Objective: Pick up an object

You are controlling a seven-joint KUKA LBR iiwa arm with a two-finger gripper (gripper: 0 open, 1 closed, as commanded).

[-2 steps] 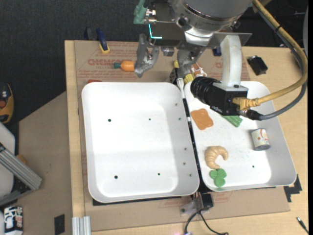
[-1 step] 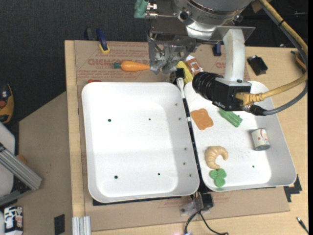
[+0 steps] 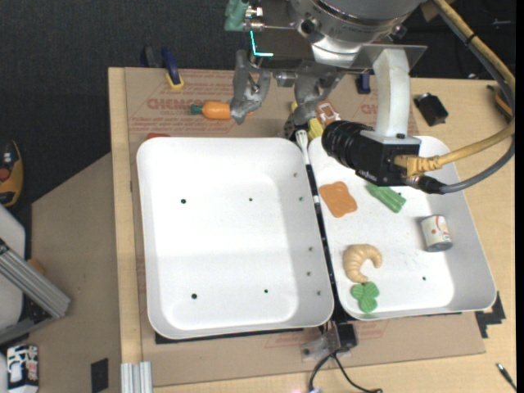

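Note:
My gripper hangs high over the back edge of the bins, above the divide between them. Its two grey fingers stand apart, open, with nothing between them. In the right bin lie an orange flat piece, a green stick-shaped piece, a small white can, a tan croissant and a green leafy toy. A small red-and-white item sits at that bin's back left corner, partly hidden by the gripper.
The left bin lies beside the right one, their rims touching. A toy carrot rests on the cardboard behind the left bin. A black cylinder with a yellow cable hangs from the arm over the right bin's back.

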